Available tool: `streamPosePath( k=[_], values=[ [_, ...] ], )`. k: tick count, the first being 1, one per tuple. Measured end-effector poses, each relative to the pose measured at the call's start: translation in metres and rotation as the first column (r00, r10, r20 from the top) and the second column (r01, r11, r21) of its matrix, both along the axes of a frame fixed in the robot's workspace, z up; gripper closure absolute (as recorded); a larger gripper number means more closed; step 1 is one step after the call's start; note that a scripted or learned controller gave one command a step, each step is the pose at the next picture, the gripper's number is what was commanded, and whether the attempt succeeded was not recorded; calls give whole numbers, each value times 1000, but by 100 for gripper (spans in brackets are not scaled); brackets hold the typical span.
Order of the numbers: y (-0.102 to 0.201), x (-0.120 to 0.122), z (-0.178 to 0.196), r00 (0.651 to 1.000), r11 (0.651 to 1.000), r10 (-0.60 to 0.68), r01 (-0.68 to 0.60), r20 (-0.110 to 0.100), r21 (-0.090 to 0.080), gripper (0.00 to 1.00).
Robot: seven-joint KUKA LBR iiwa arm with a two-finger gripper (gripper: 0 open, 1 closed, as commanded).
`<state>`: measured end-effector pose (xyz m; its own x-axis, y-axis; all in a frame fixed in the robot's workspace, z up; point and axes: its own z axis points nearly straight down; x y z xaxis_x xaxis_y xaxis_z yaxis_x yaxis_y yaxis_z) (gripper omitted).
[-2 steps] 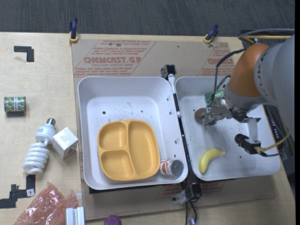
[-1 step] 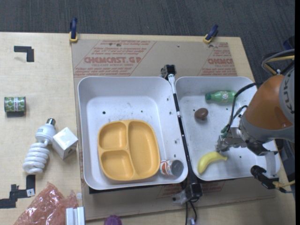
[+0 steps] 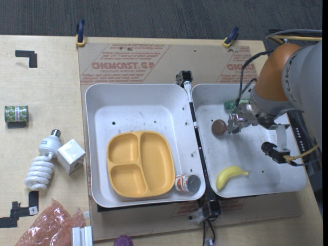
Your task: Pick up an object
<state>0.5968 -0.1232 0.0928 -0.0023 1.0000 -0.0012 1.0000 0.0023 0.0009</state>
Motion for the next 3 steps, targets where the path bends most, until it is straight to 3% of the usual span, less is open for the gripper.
streamPosePath(
  k=[1,2,3],
  values=[
    [22,-74,-1,1000,1000,-4,4,-1,1,0],
    [17,51,0,1000,1000,0,0,0,0,0],
    [31,-61,-1,1000,1000,-4,4,-2,1,0]
  ],
)
